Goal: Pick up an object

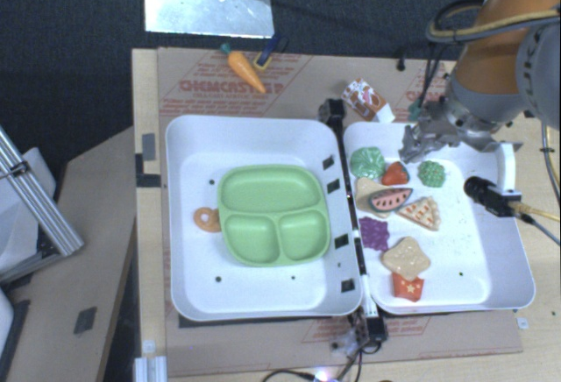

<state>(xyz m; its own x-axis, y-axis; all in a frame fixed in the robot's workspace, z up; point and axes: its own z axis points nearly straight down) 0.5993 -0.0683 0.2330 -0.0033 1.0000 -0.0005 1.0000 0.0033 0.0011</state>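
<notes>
Reaching in from the right, bent down over the right bin (pixel 517 279). Gripper (pixel 419 148) just above the strawberry (pixel 395 173); finger state impossible to tell.

A robotics lab is showing here: a bench (pixel 105 187) is bearing two white bins (pixel 188 144) under an arm (pixel 508 38).
</notes>
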